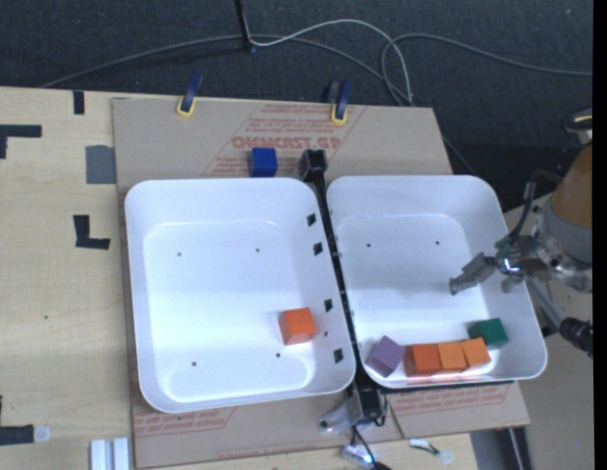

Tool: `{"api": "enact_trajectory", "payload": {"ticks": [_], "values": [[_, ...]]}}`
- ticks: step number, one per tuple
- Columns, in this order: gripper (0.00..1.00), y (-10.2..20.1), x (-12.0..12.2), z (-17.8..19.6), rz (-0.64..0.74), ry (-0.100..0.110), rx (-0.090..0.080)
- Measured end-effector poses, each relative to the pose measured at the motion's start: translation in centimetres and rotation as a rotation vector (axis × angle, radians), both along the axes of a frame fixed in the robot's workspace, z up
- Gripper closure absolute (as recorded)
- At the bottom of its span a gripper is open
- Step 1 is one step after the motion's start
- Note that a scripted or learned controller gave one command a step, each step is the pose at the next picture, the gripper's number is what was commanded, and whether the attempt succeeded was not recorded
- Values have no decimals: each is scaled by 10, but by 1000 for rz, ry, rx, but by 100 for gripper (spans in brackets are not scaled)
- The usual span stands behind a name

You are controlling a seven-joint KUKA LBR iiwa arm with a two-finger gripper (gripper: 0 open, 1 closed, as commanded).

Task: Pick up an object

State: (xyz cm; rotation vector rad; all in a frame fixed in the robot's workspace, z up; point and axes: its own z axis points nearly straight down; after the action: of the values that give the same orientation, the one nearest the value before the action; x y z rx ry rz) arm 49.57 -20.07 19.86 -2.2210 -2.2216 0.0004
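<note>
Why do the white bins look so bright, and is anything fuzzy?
Camera view: light bounces off the left bin and right bin, washing out their floors; the orange cube casts a faint shadow; the gripper looks slightly blurry.

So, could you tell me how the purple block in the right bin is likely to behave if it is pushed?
The purple block looks flat-faced and rigid, so it should probably slide, not roll. It sits by the bin wall beside an orange block, so a push may jam it or nudge that neighbour.

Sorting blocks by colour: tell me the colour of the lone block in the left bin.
Orange block, in the camera view.
</note>
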Motion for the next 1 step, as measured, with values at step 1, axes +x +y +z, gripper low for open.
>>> {"api": "enact_trajectory", "payload": {"ticks": [1], "values": [[0,4,2,-62,1,6,2]]}}
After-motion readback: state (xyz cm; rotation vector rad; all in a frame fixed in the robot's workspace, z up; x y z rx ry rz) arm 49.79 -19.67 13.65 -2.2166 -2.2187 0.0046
